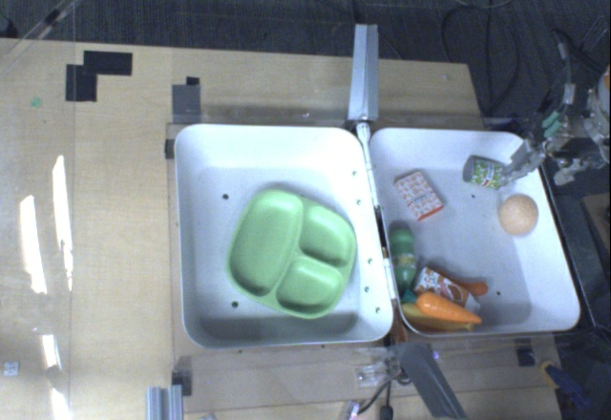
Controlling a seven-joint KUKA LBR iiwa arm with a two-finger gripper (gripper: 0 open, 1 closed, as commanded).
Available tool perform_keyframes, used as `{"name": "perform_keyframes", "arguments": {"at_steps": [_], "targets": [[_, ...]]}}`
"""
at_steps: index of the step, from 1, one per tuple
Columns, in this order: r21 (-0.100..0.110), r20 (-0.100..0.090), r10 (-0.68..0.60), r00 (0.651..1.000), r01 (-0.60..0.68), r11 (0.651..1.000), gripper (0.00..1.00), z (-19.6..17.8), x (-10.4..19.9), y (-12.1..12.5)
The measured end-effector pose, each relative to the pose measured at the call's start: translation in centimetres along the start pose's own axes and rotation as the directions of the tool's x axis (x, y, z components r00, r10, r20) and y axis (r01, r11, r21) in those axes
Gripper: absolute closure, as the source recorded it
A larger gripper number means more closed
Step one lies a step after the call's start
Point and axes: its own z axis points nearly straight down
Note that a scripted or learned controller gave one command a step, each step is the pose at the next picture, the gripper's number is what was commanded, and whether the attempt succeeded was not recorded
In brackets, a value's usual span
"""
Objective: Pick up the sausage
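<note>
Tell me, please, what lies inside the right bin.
The right bin holds a patterned packet, a green-white pouch, a tan ball, a green bottle and a carrot lying over other food, partly covering it.

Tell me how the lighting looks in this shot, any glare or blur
Camera view: bright streaks of glare on the clear sheet at the left of the bench; the white bins show soft shadows only; the gripper at the right bin's corner looks blurred.

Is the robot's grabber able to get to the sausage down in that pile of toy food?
Probably, but not easily. The gripper sits at the right bin's far right edge, with open floor between. The sausage lies wedged in the near corner against the carrot and a packet, so they crowd it.
</note>
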Motion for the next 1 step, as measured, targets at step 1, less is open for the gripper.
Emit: {"name": "perform_keyframes", "arguments": {"at_steps": [1], "targets": [[-0.002, -0.001, -0.071, 0.997, 0.071, 0.997, 0.00, 18.99, 3.19, -0.45]]}}
